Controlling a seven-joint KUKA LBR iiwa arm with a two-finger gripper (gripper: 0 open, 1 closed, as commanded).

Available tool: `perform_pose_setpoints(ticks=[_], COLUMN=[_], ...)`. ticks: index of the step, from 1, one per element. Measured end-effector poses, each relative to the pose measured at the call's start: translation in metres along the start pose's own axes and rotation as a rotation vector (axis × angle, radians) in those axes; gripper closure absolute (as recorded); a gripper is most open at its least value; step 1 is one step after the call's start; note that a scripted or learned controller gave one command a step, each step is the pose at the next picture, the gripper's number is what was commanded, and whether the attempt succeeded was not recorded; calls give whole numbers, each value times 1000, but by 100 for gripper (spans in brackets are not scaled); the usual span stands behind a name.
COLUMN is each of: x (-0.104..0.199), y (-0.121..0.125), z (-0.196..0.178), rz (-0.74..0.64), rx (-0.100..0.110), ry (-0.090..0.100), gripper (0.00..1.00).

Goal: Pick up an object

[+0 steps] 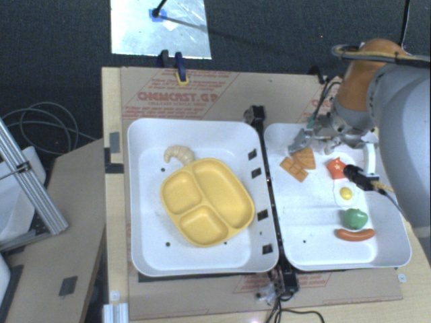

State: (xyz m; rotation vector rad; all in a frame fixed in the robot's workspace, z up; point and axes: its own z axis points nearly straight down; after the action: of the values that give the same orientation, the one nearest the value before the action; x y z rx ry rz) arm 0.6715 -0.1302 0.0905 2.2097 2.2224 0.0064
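My gripper hangs over the back left part of the right bin, just above two orange waffle pieces. To their right lies a small red piece. Further toward the front sit a fried egg, a green round fruit and a red sausage. I see nothing held in the gripper.
The left bin holds a yellow divided plate with a pale croissant behind it. Black clips line the ridge between the bins. The grey arm fills the right side above the right bin.
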Motion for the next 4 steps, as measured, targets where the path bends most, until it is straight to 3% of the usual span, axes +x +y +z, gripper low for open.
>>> perform_pose_setpoints(ticks=[1, 2, 3, 4], x=[1, 71, 66, 45], y=[-1, -15, -16, -47], z=[-11, -101, -95, 4], rz=[-4, -4, 1, 6], rx=[1, -1, 5, 8], ry=[-1, 4, 2, 1], gripper=[100, 100, 0, 0])
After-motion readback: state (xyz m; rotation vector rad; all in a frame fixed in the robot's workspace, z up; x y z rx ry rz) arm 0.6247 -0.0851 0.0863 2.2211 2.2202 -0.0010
